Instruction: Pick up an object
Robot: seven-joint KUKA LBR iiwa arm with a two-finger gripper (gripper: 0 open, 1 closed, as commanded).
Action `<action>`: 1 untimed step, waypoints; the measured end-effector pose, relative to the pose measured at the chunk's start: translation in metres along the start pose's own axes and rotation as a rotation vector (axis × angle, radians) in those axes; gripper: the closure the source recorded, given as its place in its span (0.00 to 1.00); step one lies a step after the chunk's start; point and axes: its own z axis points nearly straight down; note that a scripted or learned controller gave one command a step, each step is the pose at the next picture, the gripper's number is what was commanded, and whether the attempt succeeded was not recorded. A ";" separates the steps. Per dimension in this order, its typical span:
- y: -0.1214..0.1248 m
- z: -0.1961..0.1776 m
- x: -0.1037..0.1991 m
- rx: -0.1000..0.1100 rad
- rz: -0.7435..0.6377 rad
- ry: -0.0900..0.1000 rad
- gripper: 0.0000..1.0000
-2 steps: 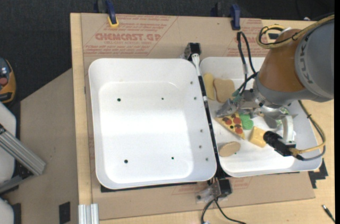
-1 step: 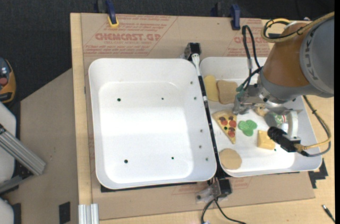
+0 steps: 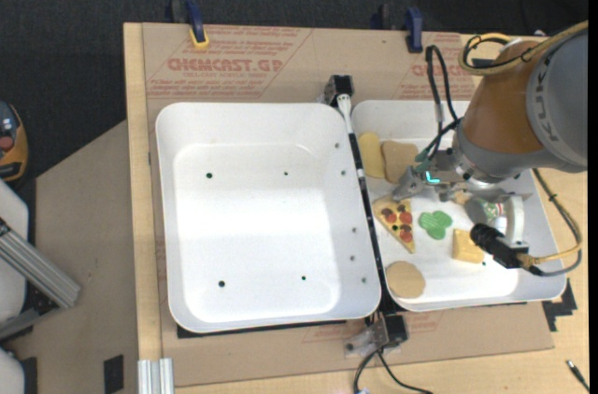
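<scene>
My gripper [image 3: 432, 181] hangs low over the middle of the right bin [image 3: 448, 294], under the grey and orange arm. Just below it lie a pizza slice [image 3: 396, 223] and a green leafy piece [image 3: 434, 222]. A yellow cheese wedge [image 3: 466, 246] sits to the right of those, and a round tan cookie [image 3: 405, 279] rests near the bin's front edge. At the bin's back left, close to the gripper, a pale yellow piece [image 3: 373, 155] and a tan bread piece [image 3: 398, 160] lie side by side. The arm hides part of the bin's right half.
The left bin [image 3: 187, 131] is white with small dark dots on its floor. A black divider rail [image 3: 359, 187] runs between the bins. Cables trail from the arm at the right. Clamps hold the cardboard-covered bench at the back.
</scene>
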 end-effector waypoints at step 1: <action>0.065 0.013 -0.014 0.006 -0.004 0.000 0.00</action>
